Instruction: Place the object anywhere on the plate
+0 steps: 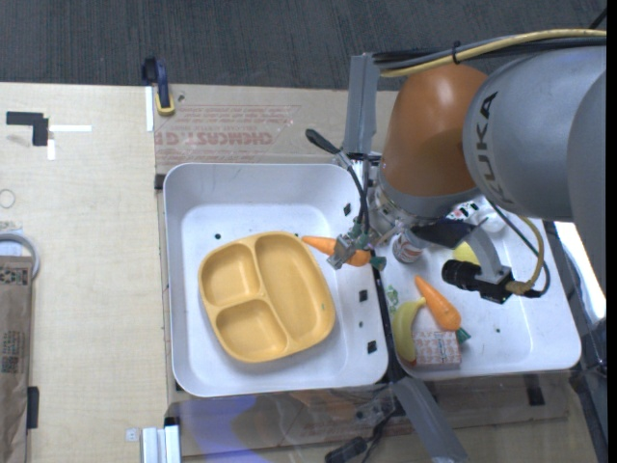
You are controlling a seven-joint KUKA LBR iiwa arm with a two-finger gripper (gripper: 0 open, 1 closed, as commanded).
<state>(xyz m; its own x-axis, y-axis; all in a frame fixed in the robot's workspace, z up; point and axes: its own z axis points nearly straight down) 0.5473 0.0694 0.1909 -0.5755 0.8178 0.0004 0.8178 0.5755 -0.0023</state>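
Note:
A yellow three-compartment plate [265, 295] lies in the left bin [193, 210]. An orange toy carrot [326, 248] hangs just off the plate's upper right rim, its tip pointing left. My gripper [353, 249] is shut on the carrot's thick end, with the fingers on either side of it. The arm's orange band and grey wrist cover the space above and to the right of the gripper.
The right bin [525, 340] holds a second carrot [439, 303], a yellow banana [406, 326], a pink-and-white box [436, 349] and a small can [408, 251]. A black cable and camera module [477, 280] hang from the wrist over that bin.

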